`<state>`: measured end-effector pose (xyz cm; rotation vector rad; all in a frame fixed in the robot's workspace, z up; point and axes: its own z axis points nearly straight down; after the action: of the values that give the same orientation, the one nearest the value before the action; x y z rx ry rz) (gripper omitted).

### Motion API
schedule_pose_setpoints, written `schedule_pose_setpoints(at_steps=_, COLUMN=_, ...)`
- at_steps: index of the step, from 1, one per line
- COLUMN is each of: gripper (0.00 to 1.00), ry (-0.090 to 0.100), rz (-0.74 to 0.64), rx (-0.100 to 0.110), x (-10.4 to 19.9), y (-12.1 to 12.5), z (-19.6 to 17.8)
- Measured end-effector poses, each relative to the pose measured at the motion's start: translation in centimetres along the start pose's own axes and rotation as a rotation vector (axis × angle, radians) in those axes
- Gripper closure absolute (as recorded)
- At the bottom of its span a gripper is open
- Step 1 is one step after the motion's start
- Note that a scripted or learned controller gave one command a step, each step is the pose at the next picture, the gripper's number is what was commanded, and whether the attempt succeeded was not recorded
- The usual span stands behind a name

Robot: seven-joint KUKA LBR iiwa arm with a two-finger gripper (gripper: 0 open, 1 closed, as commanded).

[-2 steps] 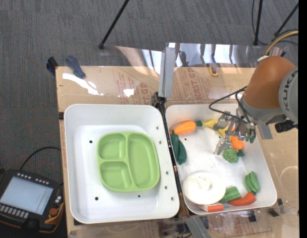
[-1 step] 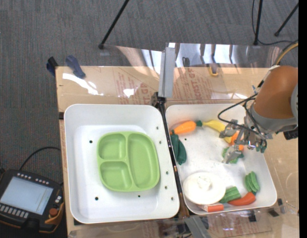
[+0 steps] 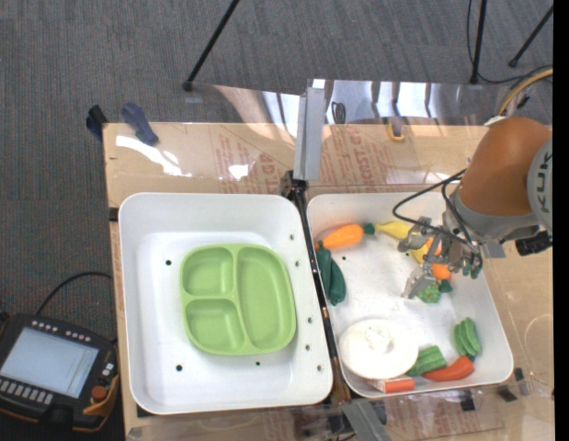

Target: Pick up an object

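White bins sit side by side on your counter (image 3: 220, 154). Your left bin (image 3: 146, 228) carries a green divided plate (image 3: 238, 299). Your right bin (image 3: 491, 315) carries the loose items: an orange carrot (image 3: 344, 237) and a yellow piece (image 3: 392, 230) near the far wall, a dark green vegetable (image 3: 335, 278) against the left wall, a white round lid (image 3: 379, 348) at the near side, with green pieces (image 3: 429, 358), a red pepper (image 3: 449, 368) and a green pod (image 3: 467, 337) beside it. Your end effector (image 3: 434, 269) is down in the right bin over a small green and orange item (image 3: 433, 291). You cannot tell from this angle how far its fingers are spread, or whether they have hold of anything.
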<state>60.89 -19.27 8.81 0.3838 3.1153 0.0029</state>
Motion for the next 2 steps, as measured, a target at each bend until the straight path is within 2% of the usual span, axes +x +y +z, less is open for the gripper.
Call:
schedule_pose_setpoints(at_steps=1, gripper=1.0, ry=-0.004, rz=-0.003, rx=0.0, x=-0.1, y=0.1, z=-1.1)
schedule_pose_setpoints(at_steps=2, gripper=1.0, ry=0.003, rz=-0.184, rx=0.0, x=6.9, y=0.0, z=0.1)
